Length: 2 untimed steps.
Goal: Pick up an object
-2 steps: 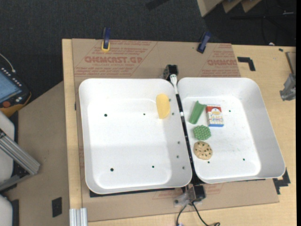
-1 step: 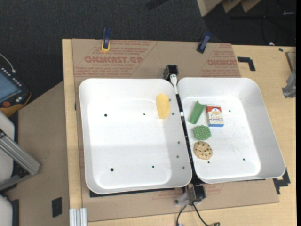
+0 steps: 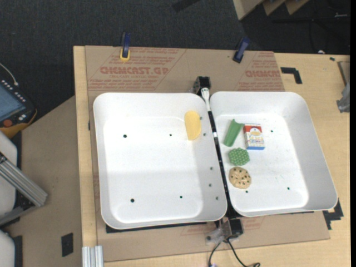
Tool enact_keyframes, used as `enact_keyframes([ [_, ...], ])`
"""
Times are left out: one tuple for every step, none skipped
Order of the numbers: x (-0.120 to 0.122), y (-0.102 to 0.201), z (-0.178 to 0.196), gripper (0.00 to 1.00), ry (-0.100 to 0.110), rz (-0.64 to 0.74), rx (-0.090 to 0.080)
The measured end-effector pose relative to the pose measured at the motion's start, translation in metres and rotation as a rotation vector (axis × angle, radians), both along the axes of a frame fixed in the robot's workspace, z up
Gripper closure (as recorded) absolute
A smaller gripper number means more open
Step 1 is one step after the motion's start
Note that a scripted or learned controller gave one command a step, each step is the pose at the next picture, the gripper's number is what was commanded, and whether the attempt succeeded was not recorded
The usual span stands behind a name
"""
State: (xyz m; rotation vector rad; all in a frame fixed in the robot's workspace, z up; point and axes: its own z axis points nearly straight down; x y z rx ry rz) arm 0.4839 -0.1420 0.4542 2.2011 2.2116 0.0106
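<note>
A yellow piece lies in the left bin. The right bin holds a green stick, small box, green ball and cookie. I cannot tell the pincer's state.

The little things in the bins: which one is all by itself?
The yellow piece. It lies alone in the left bin; the other four small things sit together in the right bin.

Two shallow white plastic bins sit side by side on the brown cardboard-covered counter. In the left bin, a pale yellow oblong piece lies at the far right, near the dividing edge. In the right bin, a green elongated block lies left of a small white and red box; nearer sits a round green textured piece, and nearest a round tan speckled cookie.
</note>
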Motion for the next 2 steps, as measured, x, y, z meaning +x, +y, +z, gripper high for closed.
enact_keyframes([
  [-0.006,-0.007,-0.096,1.00,0.030,-0.007,0.012],
  [-0.004,-0.008,-0.080,1.00,0.015,-0.005,0.008],
])
